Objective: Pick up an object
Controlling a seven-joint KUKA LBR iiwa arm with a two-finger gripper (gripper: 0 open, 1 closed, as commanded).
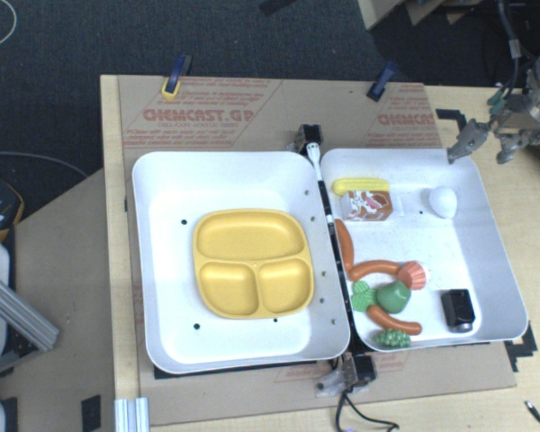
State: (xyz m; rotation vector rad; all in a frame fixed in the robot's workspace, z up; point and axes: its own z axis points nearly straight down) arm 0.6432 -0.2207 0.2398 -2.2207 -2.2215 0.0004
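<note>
- Gripper point(486, 140) hovers near the upper right corner of the right bin point(499, 268), at the frame's right side; its 2 fingers look spread apart, with nothing between them.
- Right bin holds all the candidate objects: a yellow corn piece point(360, 185) near the top left, a clear packet with a red print point(369, 206) just below it, a white ball point(443, 202) to the right of them, and a black block point(458, 309) near the bottom right.
- Lower left of that bin is crowded: an orange sausage point(344, 245) along the dividing wall, a long carrot-like piece point(389, 271), and green toy vegetables point(385, 297) touching one another.
- Left bin point(162, 241) carries a yellow divided plate point(252, 263) with 3 compartments.
- Judged from the layout, the step in hand is the approach: choosing a target and descending over it.
- White ball sits nearest the gripper and well apart from its neighbours, so it seems the easiest reach, though a round thing may roll out of a pinch; centring the fingers on it would matter.
- Black block also stands alone, and its flat sides should suit a 2-finger grasp better.
- Clustered vegetables are the riskier choice, since fingers could land on 2 items at once or push them against the wall.
</note>
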